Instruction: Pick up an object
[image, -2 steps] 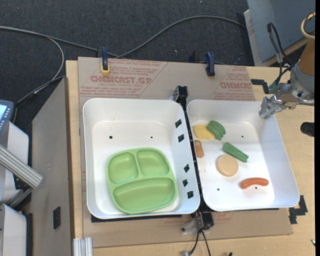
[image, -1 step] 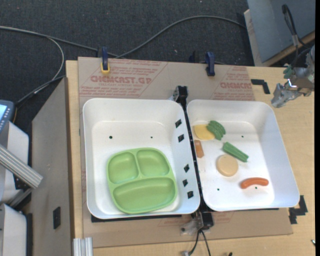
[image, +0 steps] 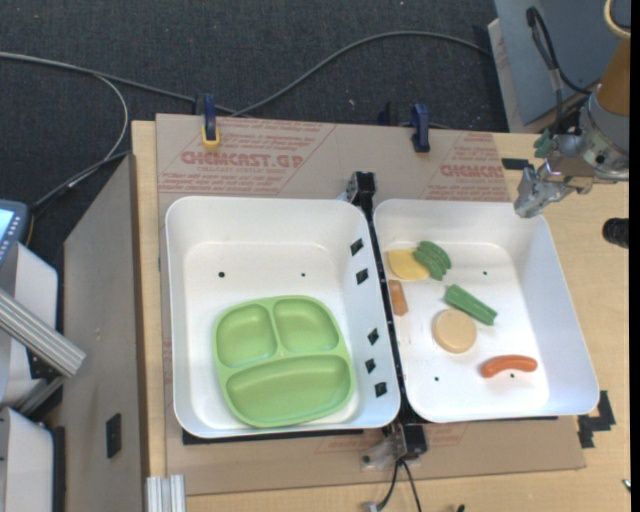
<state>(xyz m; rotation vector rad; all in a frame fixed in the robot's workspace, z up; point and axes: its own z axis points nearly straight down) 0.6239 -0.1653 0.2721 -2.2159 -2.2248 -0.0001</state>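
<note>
Dark carpet with black cables is surrounding a cardboard-topped desk (image: 300, 150), and two shallow white bins are sitting on it side by side. A light green plastic tray with three compartments (image: 284, 360) is lying in the left white bin (image: 190, 240), towards its 6 o'clock side. Several small toy foods are lying apart from each other in the right white bin (image: 560, 330): a yellow rounded piece (image: 405, 265) and a dark green leafy piece (image: 433, 258) are touching near 11 o'clock, a small orange stick (image: 398, 298) is resting against the wall at 9 o'clock, a green pod-shaped piece (image: 470, 304) and a tan round disc (image: 455, 332) are sitting near the centre, and a red-orange sausage (image: 510, 366) is lying towards 5 o'clock.

The grey arm is reaching in from 3 o'clock, and its claw (image: 530, 197) is hanging over the bin's rim at about 1 o'clock, well apart from every toy. Nothing is showing between its tips, and how far they are parted cannot be told from this angle.

Judging by this, the approach step is in hand: nothing is lifted yet. The next move likely calls for travelling inward toward 7 o'clock over a chosen piece, then descending with the tips spread wide. The disc and sausage, lying clear of their neighbours, are looking like the easier targets.
</note>
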